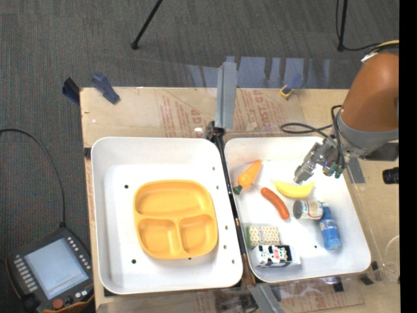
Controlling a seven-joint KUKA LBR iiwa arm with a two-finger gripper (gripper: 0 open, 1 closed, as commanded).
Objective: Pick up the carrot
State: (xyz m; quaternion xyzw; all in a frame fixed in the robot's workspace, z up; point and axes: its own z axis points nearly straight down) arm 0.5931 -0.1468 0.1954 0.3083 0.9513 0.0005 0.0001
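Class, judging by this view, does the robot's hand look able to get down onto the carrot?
Probably yes. The carrot lies uncovered by the right bin's left wall, apart from the sausage; the hand hovers over the banana.

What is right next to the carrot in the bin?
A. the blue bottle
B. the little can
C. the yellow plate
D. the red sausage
D: the carrot lies in the right bin, and the red sausage is its nearest neighbour, just below and to the right of it.

Dark grey carpet (98, 38) surrounds a wooden bench (150, 109), with thin black stand legs (150, 18) far back and a black cable (55, 168) at left.
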